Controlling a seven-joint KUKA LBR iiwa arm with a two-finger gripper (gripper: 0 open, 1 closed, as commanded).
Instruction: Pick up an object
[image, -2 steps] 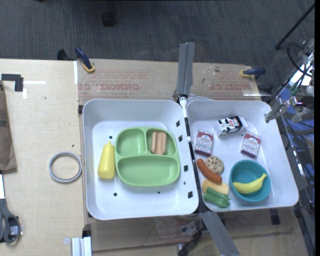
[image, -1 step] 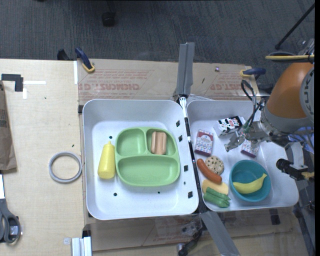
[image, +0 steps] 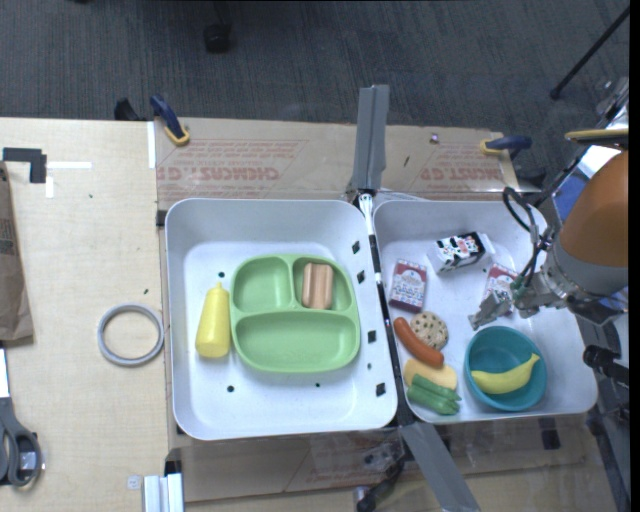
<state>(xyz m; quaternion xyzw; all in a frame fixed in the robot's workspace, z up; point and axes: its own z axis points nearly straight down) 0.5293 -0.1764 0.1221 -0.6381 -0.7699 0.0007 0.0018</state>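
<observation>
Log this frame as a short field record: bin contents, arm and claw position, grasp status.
left bin: green divided tray with a hot dog in its upper right compartment; yellow bottle beside the tray
right bin: blue bowl holding a banana; cookie; small cartons
claw: over the right bin, just above the bowl
grasp: nothing seen between its fingers

Red print on cardboard sheet (image: 300, 160) behind bins, upside down, approx. "CHEMCAS", other labels illegible

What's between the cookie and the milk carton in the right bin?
In the camera view, a small red packet lies between the cookie and the milk carton, slightly left of their line.
</observation>
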